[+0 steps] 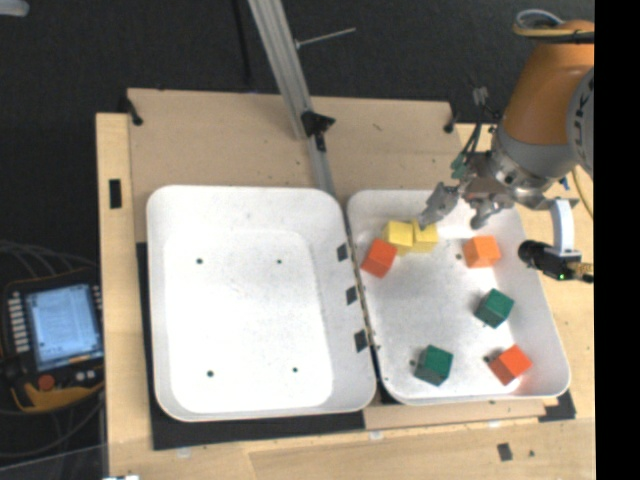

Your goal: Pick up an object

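matt white bins (pixel 245 208), wooden bench (pixel 210 128)

Coloured blocks (pixel 400 234) in right bin (pixel 545 368)

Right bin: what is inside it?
The right bin holds two yellow blocks touching, three orange blocks and two green blocks. The end effector covers part of its far edge, so anything beneath it is hidden.

The right bin (pixel 400 208) holds seven blocks: two yellow blocks (pixel 411 235) touching, an orange block (pixel 379 258) beside them, another orange block (pixel 481 251), two green blocks (pixel 494 308), one red-orange block (pixel 510 364).
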{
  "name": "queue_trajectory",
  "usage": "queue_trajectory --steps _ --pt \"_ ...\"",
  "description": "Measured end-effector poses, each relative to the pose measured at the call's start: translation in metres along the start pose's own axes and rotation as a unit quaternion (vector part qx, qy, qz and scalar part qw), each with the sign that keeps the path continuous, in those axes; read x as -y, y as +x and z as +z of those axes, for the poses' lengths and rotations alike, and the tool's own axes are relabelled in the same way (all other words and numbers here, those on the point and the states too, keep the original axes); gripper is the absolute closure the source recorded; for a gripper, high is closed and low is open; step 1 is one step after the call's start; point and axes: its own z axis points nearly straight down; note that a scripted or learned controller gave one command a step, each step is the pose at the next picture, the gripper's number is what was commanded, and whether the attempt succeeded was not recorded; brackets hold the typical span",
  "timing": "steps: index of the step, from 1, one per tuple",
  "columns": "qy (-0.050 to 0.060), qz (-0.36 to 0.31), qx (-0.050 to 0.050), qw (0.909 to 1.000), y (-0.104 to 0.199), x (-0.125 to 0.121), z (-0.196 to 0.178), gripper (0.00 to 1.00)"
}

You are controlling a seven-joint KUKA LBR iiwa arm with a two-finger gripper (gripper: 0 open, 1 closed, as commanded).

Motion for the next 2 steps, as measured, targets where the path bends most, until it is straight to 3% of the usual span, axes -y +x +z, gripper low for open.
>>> queue_trajectory --steps 2 --pt "-0.004 0.0 -0.001 1.0 -0.013 -0.002 0.106 0.0"
